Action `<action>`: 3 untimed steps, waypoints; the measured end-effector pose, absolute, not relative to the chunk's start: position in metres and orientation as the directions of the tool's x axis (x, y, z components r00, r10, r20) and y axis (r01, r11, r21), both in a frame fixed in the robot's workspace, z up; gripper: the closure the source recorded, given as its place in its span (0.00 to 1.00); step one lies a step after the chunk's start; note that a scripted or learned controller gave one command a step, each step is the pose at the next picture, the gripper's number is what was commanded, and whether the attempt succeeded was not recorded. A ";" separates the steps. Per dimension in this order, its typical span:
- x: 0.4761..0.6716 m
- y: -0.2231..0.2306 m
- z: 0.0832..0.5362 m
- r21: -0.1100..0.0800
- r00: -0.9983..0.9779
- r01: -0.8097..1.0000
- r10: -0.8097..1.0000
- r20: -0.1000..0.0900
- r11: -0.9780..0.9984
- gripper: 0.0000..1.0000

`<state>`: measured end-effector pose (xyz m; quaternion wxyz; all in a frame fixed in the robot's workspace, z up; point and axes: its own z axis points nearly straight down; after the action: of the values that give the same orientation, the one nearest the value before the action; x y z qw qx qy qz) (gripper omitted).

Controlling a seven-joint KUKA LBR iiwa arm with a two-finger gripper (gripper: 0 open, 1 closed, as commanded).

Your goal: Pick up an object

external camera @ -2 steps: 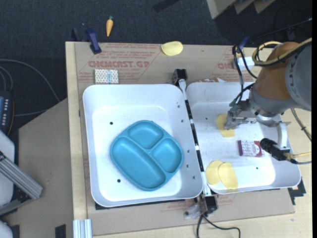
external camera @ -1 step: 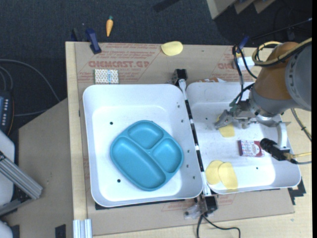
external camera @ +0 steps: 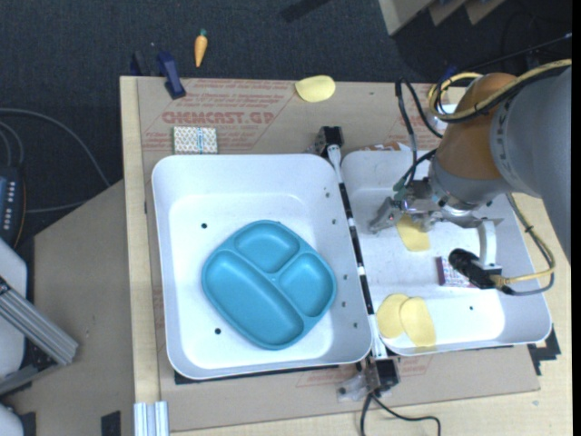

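My fingers (external camera: 407,214) are down in the right bin (external camera: 513,321), in its upper left part, close to the wall it shares with the left bin (external camera: 177,180). From this slant I cannot tell how far they are open, and I see nothing clearly held between them.

A small yellow piece (external camera: 415,237) lies on the bin floor just below my fingers; whether it touches them I cannot tell. Farther toward the near wall of the same bin, two pale yellow rounds (external camera: 406,320) lie side by side, touching each other, by the bin's lower left corner. A small dark reddish scrap (external camera: 442,272) lies between them and the yellow piece, a little to the right.

The left bin holds a blue divided plate (external camera: 268,284), lying flat near its middle.

Outside the bins, on the desk (external camera: 145,271), a pale yellow lump (external camera: 315,88) sits near the far edge, a patterned square packet (external camera: 195,139) lies just above the left bin, and a blue clip (external camera: 170,74) rests at the far left corner. A little orange carrot (external camera: 201,48) lies on the dark floor beyond.
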<state>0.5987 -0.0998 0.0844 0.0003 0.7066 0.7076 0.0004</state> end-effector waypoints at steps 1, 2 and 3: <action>0.599 -0.100 0.095 0.004 -0.001 1.000 1.000 -0.002 0.001 1.00; 0.599 -0.100 0.095 0.004 -0.001 1.000 1.000 -0.001 0.001 0.00; 0.601 -0.109 0.084 0.001 0.000 1.000 1.000 -0.001 0.000 0.00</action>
<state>0.6013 -0.1086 0.0845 0.0008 0.7073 0.7070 0.0000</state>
